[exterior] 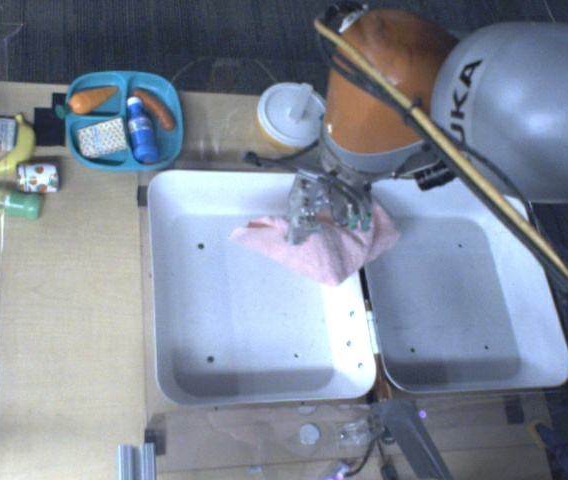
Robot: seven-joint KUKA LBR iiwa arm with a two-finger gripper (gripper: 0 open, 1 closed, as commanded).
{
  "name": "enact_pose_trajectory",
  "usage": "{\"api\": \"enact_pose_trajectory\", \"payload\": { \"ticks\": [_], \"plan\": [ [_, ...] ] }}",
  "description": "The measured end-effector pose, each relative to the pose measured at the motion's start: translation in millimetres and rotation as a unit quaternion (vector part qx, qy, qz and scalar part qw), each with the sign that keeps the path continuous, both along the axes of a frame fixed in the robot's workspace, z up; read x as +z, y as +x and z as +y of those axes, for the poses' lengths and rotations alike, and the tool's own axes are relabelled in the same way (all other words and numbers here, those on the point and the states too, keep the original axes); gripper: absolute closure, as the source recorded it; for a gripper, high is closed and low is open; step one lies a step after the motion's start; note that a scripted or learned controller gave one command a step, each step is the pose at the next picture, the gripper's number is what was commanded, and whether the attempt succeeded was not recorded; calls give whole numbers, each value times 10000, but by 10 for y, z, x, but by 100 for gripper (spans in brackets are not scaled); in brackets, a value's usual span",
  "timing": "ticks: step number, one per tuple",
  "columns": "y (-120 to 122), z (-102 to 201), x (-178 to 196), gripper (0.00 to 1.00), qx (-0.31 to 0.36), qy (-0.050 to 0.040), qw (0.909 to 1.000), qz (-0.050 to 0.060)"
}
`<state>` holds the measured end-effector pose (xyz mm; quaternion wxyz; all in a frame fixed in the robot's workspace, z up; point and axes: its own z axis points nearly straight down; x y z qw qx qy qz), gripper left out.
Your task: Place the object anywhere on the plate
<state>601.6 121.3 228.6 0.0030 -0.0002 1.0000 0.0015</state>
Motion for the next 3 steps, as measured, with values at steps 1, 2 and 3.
{"api": "enact_pose_trajectory", "payload": {
  "ticks": [1,2,3],
  "plan": [
    [-99,476,82,100,-5,1,10000,3],
    [-190,978,-22,100,0,4,10000,3],
    [-187,976,-18,0,-1,5,10000,-1]
  ]
}}
